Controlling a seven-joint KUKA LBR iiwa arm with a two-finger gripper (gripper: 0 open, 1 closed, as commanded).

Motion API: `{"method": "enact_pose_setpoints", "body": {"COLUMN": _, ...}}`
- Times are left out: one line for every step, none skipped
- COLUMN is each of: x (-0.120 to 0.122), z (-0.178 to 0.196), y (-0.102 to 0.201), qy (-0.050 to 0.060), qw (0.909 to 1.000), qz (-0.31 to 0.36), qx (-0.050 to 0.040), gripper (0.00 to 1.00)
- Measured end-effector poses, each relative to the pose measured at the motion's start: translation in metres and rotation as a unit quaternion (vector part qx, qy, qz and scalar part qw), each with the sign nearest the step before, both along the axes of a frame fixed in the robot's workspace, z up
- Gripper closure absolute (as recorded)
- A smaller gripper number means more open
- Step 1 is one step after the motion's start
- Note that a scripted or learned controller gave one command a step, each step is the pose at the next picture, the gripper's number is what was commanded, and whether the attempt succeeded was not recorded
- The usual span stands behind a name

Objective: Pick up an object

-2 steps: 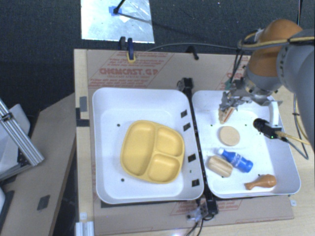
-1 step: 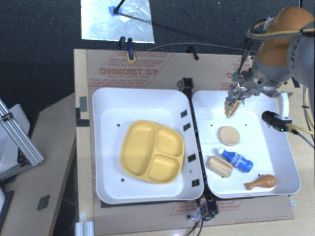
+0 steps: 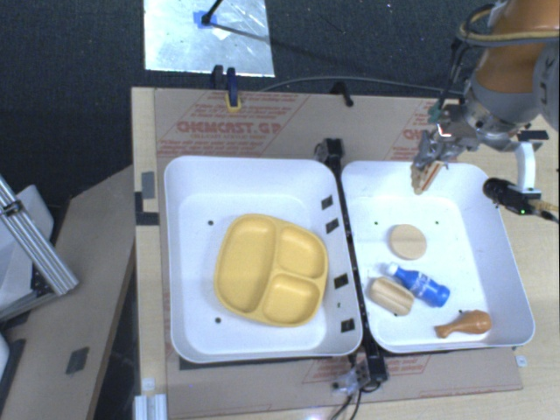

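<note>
claw (image 3: 426,180) at right bin (image 3: 499,234) back rim, finger state unclear, arm cut off top-right

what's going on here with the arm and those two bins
A grey and orange robot arm reaches in from the right, its gripper over the far edge of the right bin, with nothing between its fingers. That bin holds a round tan disc, a blue bottle, a hot dog toy and a drumstick toy, all untouched. The left bin holds a yellow divided plate.
</note>
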State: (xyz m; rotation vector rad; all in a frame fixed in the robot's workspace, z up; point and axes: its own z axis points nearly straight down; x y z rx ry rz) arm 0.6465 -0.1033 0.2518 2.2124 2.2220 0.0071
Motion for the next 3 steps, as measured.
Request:
{"method": "enact_pose_setpoints", "body": {"x": 0.007, "z": 0.002, "y": 0.055, "qy": 0.002, "qw": 1.0000, "qz": 0.003, "qx": 0.0010, "gripper": 1.00}}
{"method": "enact_pose_setpoints", "body": {"x": -0.005, "z": 0.001, "y": 0.109, "qy": 0.004, "qw": 1.0000, "qz": 0.002, "qx": 0.0011, "gripper": 1.00}}
{"method": "enact_pose_setpoints", "body": {"x": -0.009, "z": -0.005, "y": 0.152, "qy": 0.003, "qw": 1.0000, "qz": 0.002, "qx": 0.0014, "gripper": 1.00}}
